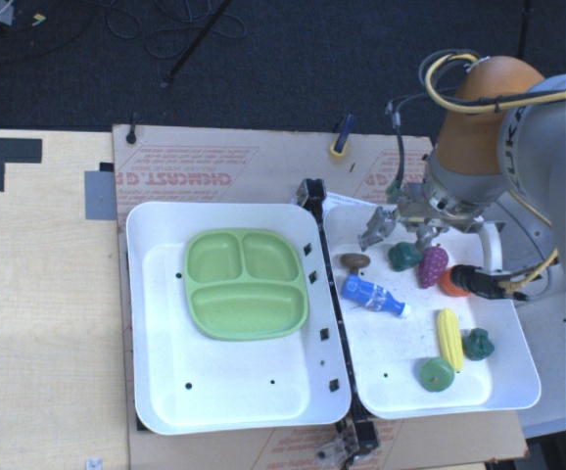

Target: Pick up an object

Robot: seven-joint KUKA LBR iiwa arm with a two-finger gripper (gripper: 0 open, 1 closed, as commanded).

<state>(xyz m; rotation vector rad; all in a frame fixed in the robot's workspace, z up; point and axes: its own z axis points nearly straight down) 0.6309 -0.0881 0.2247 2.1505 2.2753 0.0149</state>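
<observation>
My gripper [401,231] hangs over the far end of the right bin [518,385], its fingers spread open with nothing between them. Just below it lie a dark green toy [404,256] and a purple bunch of grapes [432,265]. A small brown piece [354,260] sits to the left of them, and a blue bottle [372,296] lies nearer the bin's middle. Toward the front are a yellow corn cob [448,338], a small dark green piece [478,344] and a round green fruit [436,374]. An orange item [450,283] is partly hidden by the arm's black cable.
The left bin [156,380] holds a light green divided plate [245,284]. A black divider [327,302] runs between the bins. The grey arm with its orange band [494,91] stands over the right bin's far right corner. Cardboard lies under the bins.
</observation>
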